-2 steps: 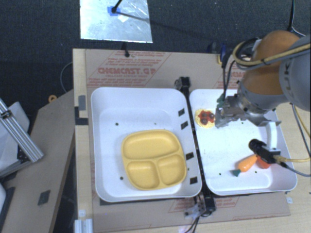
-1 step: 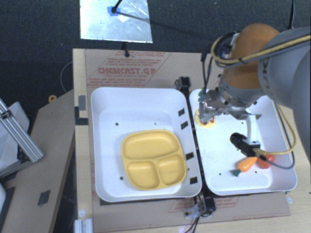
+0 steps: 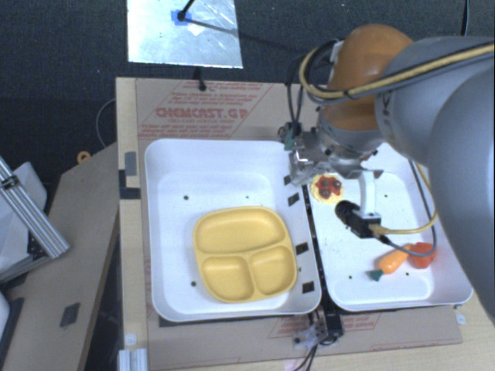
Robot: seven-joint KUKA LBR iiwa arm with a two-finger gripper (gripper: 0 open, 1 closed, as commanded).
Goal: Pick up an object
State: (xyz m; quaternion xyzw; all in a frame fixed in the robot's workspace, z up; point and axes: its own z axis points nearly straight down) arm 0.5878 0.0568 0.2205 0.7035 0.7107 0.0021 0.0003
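While hand (image 3: pixel 340 178) hovers, carrot (image 3: pixel 390 262) lies nearby.

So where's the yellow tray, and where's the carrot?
yellow tray (image 3: pixel 244 252), camera view, on the ridge between its three compartments, in the left bin.
carrot (image 3: pixel 391 262), camera view, on the middle of its orange body, in the right bin.

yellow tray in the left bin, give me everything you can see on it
The yellow tray is a shallow, rounded-rectangle plate that looks like matte plastic, moulded into three compartments: one long one along its far side and two smaller ones along the near side. It lies flat and right side up on the floor of the left bin, turned slightly askew, in the bin's near right part close to the divide between bins. Nothing sits in it. Only the bin floor touches it; the gripper is apart from it.
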